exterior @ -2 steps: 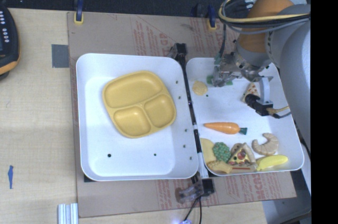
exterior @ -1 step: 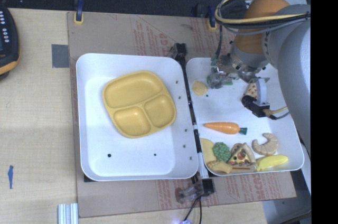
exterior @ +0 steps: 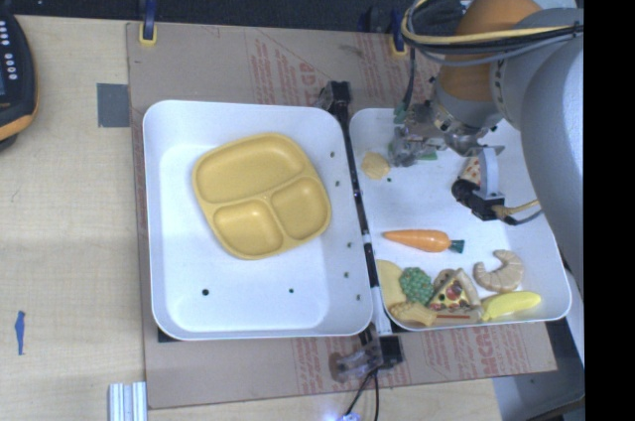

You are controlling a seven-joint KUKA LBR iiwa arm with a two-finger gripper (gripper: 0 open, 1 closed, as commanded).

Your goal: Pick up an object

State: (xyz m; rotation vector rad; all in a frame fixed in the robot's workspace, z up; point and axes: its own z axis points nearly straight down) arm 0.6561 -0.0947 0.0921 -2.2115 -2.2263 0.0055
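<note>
My gripper [exterior: 406,152] hangs low over the far end of the right bin [exterior: 437,201], just right of a small pale yellow food piece [exterior: 375,166]. An orange carrot [exterior: 419,239] lies in the middle of that bin. Along its near edge lie a green broccoli [exterior: 416,285], a pizza slice [exterior: 455,293], a tan croissant [exterior: 499,269] and a yellow banana [exterior: 511,304]. A small toy [exterior: 472,171] peeks out under the wrist at the right wall. Nothing shows between the gripper's tips.
The left bin [exterior: 179,290] holds a yellow three-compartment plate [exterior: 260,195]. A brown board lies under both bins. A black and orange device [exterior: 14,76] sits at the bench's far left edge.
</note>
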